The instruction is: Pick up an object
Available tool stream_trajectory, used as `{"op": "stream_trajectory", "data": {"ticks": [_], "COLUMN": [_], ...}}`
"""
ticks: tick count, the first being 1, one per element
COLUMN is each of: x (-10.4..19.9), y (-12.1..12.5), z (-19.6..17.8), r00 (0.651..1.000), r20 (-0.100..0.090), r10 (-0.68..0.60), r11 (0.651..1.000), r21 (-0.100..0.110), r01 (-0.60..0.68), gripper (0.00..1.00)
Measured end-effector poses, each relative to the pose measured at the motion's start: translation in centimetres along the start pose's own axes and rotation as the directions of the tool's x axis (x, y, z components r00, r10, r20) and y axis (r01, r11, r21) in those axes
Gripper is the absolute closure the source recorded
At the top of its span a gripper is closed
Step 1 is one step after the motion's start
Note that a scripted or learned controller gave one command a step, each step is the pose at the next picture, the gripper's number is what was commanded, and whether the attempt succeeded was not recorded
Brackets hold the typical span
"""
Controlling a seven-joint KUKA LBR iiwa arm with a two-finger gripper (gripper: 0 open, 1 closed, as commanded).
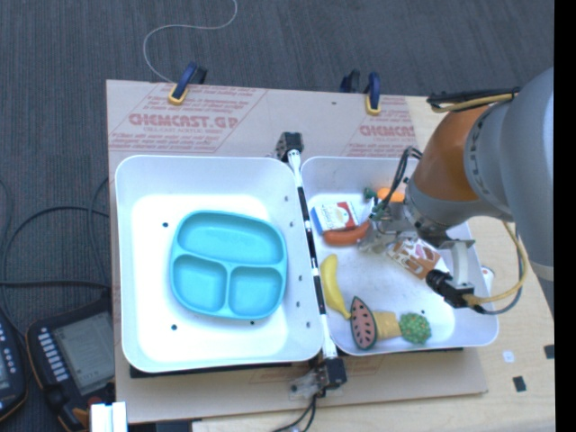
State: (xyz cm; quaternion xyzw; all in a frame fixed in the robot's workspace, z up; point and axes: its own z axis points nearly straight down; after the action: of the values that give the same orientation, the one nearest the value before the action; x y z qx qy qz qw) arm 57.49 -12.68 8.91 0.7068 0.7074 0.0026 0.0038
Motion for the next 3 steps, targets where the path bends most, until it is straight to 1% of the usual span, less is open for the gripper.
{"op": "stream_trajectory", "data": {"ticks": [1, 2, 3], "x": [0.0, 0.0, -4.4], "y": [0.0, 0.0, -4.7], "z": [0.1, -0.9, -5.1], "r00": [1.0, 1.0, 1.0], "r20": [0.001, 0.002, -0.001], "r10": [0.0, -0.001, 0.002], "r11": [1.0, 1.0, 1.0], "r21": [0.0, -0.001, 0.011], "r01": [0.0, 0.001, -0.002], "gripper": [0.0, 1.0, 1.0]}}
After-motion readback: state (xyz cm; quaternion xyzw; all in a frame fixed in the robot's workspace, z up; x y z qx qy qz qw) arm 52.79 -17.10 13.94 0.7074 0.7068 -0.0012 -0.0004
